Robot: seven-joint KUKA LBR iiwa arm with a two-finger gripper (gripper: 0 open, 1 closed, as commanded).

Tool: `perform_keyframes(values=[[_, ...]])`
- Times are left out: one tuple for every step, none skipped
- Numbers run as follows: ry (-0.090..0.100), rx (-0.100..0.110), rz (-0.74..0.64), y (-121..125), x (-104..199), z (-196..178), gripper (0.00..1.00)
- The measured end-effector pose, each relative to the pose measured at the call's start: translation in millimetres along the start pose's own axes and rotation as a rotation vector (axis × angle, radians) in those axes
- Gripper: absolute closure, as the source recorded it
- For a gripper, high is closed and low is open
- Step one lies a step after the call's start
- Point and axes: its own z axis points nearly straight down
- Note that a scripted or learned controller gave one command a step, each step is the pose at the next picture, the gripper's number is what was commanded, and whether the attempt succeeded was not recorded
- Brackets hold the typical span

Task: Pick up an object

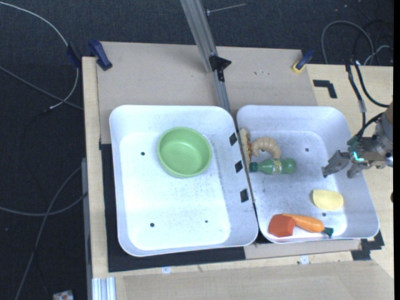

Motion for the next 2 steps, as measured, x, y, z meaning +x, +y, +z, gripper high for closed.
perform_keyframes(values=[[-0.001,-0.005,-0.001,1,0,-2,0.00],[0.001,0.004,0.001,2,-10,53,0.00]])
